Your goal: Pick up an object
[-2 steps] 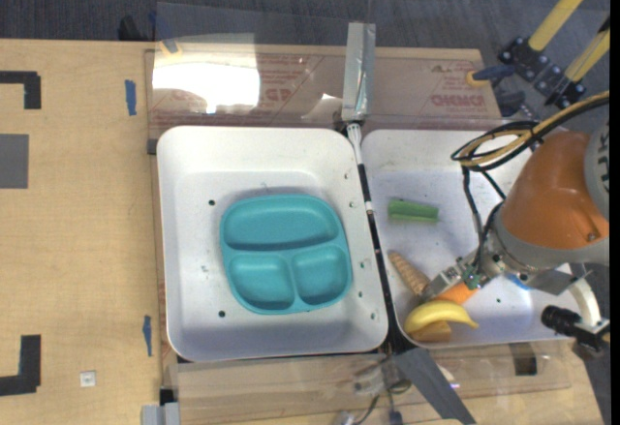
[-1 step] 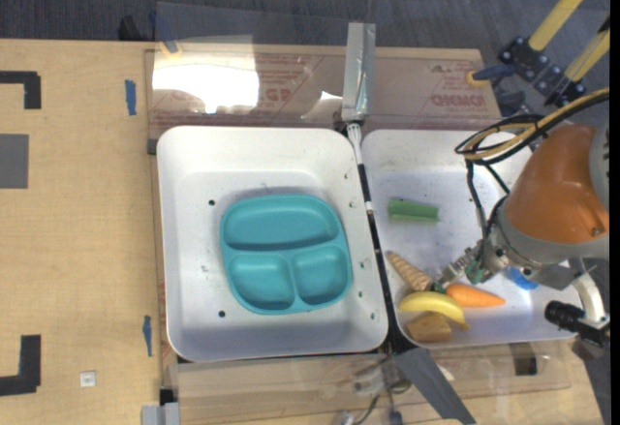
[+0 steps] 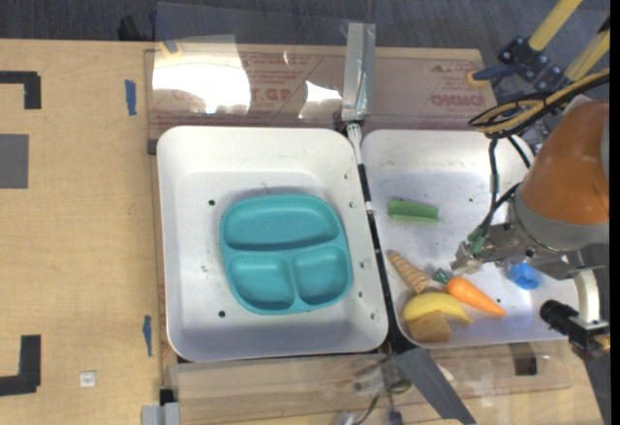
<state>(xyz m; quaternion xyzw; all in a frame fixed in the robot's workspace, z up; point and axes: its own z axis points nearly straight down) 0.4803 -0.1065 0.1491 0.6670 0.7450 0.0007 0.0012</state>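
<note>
Nearest lay the banana (image 3: 433, 309), touching a carrot (image 3: 474, 295) and a cone (image 3: 408, 270) in the right bin (image 3: 436, 162). Just above the carrot hung the gripper (image 3: 472, 249); its state was impossible to tell. A clean pick probably needed a straight descent, centered on the carrot, away from its neighbours.

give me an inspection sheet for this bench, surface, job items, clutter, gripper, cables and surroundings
Surface: two white bins side by side, left bin and right bin, on a wooden bench.
Job's things: in the right bin, a green piece, cone, carrot, banana, blue piece.
Clutter: teal divided tray in the left bin.
Gripper: gripper low over the right bin, just above the carrot; finger state unclear.
Cables: black cables by the arm.
Surroundings: cardboard panel behind bins; grey floor.
</note>
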